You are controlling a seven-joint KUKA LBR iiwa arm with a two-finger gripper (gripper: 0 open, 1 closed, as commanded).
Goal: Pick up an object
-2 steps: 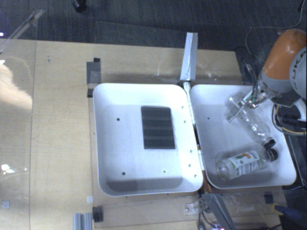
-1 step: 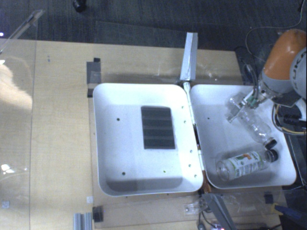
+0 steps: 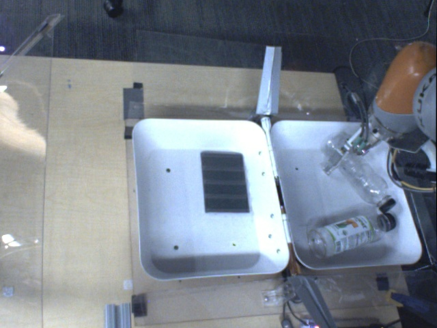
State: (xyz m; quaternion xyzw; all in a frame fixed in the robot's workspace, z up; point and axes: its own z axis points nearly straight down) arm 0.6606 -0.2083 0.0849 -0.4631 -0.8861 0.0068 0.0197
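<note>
Bottles lie in the right bin (image 3: 300, 149): a labelled bottle (image 3: 343, 234) near its front wall and a clear bottle (image 3: 365, 182) angled beside it. Your jaws (image 3: 341, 152) hang over the clear one's upper end; you cannot tell how wide they stand or whether they grip anything. Slick, round plastic could roll or squirt free.

Even overhead light, moderately bright. Soft shadow along near inner wall of left bin (image 3: 205, 265). Glare on clear panel (image 3: 24, 128), left edge. Image slightly soft, grainy.
</note>
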